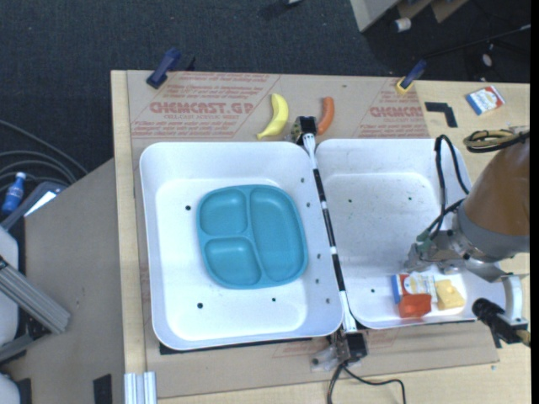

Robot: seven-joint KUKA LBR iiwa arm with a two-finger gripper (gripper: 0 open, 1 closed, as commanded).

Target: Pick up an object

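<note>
The gripper (431, 255) sits low over the right bin (370, 183), near its front edge, and from where I stand I can't tell how it is set. Just below it, close to the bin's front wall, a small cluster waits: a white and blue packet (405, 286), a red piece (413, 306) and a yellow block (449, 296), all touching or nearly so. That crowding is the worry. Coming down here, the gripper may catch two items at once, or shove one against the wall and close on nothing. Far off to its side, the blue divided plate (252, 236) lies in the left bin (160, 225), well apart.
</note>
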